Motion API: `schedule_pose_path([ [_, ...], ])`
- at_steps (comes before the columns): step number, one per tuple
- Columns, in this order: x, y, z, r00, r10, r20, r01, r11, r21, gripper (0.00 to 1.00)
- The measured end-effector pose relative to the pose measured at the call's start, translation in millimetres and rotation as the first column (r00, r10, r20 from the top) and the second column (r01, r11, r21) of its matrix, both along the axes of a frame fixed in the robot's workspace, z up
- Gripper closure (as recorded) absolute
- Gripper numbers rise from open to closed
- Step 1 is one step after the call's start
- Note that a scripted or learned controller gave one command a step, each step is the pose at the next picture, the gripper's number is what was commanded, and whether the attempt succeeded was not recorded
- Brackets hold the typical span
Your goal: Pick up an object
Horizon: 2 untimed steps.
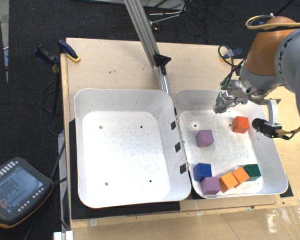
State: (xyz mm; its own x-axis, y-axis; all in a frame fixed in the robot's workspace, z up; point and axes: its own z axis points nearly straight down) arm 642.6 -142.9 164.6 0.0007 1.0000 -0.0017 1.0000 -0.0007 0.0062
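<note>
- Bright, even light from overhead; no hard glare.
- Soft, short shadows under the cubes (225,176) at 5 o'clock, and a dim shadow beneath the arm (270,59) at 2 o'clock.
- White bins (125,149) near washed out, their speckles faint.
- Black surround at 9 and 12 o'clock dark, with little detail.
- Slightly soft throughout; gripper (224,104) a bit blurred.
- Pale sheen along the bench edge (190,226) at 6 o'clock.

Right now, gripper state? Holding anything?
Gripper: cannot be told. It hangs over the far end of the right bin; no block seen in it.
</note>
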Motion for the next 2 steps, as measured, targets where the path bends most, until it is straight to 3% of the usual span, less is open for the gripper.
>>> schedule_pose_path([
  [1, -1, 2, 64, 1.000, 0.003, 0.002, -0.003, 1.000, 0.000, 1.00],
  [2, 0, 2, 91, 1.000, 0.003, -0.001, -0.003, 1.000, 0.000, 1.00],
])
